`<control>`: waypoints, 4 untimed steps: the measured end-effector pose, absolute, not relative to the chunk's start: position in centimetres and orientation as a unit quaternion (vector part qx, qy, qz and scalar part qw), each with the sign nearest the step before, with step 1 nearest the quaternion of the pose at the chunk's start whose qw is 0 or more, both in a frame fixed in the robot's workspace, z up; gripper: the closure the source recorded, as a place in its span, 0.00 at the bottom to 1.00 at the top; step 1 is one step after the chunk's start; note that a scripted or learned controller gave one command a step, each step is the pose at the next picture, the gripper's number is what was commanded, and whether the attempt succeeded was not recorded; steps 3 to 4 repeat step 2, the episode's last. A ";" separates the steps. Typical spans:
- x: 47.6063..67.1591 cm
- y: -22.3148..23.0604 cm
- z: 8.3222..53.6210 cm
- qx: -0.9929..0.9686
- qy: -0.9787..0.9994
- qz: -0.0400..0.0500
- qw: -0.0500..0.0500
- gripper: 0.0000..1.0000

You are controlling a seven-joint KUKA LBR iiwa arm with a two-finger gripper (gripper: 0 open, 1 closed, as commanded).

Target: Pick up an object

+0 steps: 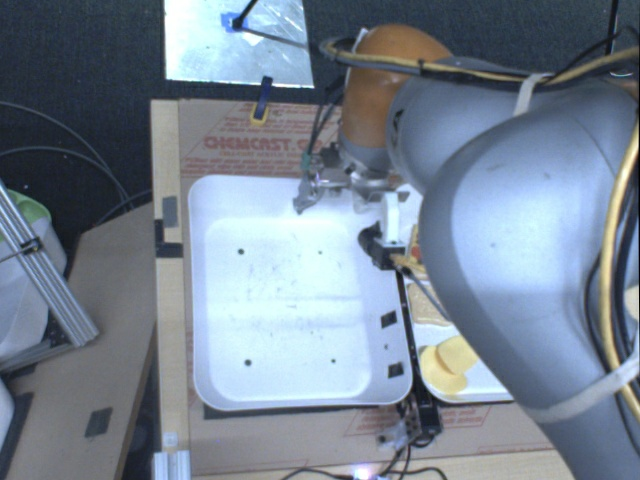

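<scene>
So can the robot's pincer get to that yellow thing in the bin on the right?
Probably yes, but not straight away. The pincer hangs over the far edge of the left bin, while the yellow thing lies in the right bin, partly under the arm's own bulk. Nothing else covers it.

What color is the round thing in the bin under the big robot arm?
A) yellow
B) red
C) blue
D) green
A: the round thing looks pale yellow, lying in the right bin partly under the grey arm.
</scene>
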State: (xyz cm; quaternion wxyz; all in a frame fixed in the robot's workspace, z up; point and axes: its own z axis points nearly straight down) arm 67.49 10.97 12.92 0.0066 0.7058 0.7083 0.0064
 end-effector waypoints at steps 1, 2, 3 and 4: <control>66.6 24.4 8.3 0.702 0.712 0.002 -0.002 0.00; 67.0 23.5 9.6 0.704 0.710 0.002 0.001 1.00; 67.0 23.5 9.6 0.704 0.710 0.002 0.001 1.00; 67.0 23.5 9.6 0.704 0.710 0.002 0.001 1.00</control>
